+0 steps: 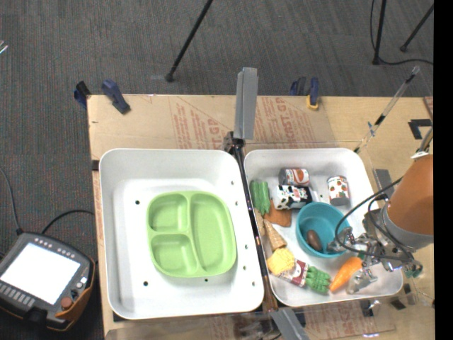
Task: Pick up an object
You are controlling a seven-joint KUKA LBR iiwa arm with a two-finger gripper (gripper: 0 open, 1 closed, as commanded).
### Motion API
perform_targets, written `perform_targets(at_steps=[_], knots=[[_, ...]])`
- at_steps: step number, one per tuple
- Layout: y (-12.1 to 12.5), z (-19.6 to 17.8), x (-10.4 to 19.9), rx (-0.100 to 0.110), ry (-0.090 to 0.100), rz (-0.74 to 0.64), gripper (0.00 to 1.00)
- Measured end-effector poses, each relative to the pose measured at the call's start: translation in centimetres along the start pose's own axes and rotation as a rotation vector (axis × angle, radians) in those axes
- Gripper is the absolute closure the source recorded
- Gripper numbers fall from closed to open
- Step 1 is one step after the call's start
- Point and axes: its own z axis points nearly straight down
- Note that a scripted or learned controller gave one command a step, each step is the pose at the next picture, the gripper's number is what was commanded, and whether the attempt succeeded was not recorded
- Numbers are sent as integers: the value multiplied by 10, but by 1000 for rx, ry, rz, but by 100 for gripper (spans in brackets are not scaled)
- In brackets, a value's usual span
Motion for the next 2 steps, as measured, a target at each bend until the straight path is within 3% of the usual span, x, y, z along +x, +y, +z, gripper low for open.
perform_targets(at_steps=[1,2], knots=[[9,5,-106,-10,52,61,0],[20,2,-145,-10,95,-140,0]])
